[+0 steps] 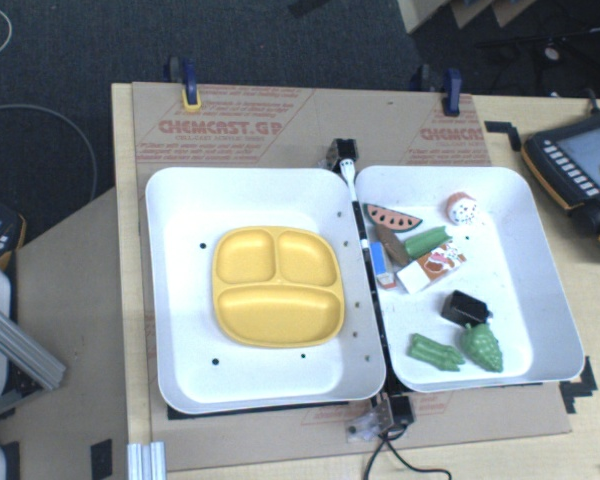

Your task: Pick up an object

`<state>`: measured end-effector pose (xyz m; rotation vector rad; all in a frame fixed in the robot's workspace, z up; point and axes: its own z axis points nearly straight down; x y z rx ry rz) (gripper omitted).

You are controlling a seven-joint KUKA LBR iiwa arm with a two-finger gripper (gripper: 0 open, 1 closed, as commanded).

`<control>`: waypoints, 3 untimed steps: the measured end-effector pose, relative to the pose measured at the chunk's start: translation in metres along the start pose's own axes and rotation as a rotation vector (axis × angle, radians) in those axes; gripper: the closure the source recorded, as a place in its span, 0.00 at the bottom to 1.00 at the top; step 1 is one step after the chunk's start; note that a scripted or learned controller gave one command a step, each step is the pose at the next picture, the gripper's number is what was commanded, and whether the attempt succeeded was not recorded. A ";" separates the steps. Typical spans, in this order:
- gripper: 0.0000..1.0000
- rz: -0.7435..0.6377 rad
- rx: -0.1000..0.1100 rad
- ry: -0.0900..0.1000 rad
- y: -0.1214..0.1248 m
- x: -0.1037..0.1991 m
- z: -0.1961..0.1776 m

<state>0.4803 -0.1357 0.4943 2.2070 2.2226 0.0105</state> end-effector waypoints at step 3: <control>1.00 0.010 0.024 0.003 -0.002 0.027 0.072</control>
